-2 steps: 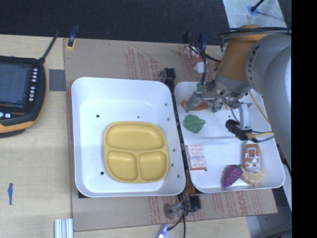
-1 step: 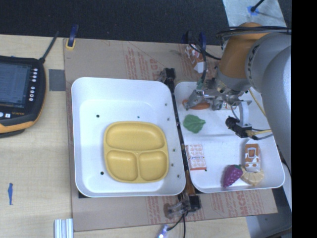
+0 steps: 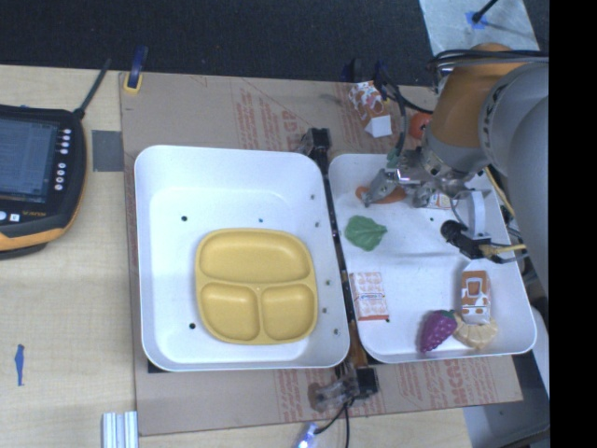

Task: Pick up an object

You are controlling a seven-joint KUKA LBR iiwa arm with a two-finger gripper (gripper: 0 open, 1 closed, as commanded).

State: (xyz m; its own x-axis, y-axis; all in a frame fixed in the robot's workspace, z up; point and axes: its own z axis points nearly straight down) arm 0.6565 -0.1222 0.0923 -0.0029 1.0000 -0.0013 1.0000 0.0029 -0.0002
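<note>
The pincer point(image 3: 392, 187) is low in the right bin point(image 3: 410, 329), near its top edge, over something orange. I cannot tell its state. A green leaf point(image 3: 365, 232) lies just below it.

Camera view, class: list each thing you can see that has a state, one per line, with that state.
yellow divided plate: upright, in the left bin.
green leaf: lying flat in the right bin.
purple grapes: lying near the right bin's front edge.
printed packet: flat, by the right bin's left wall.
gripper: low over the right bin's far end.
</note>
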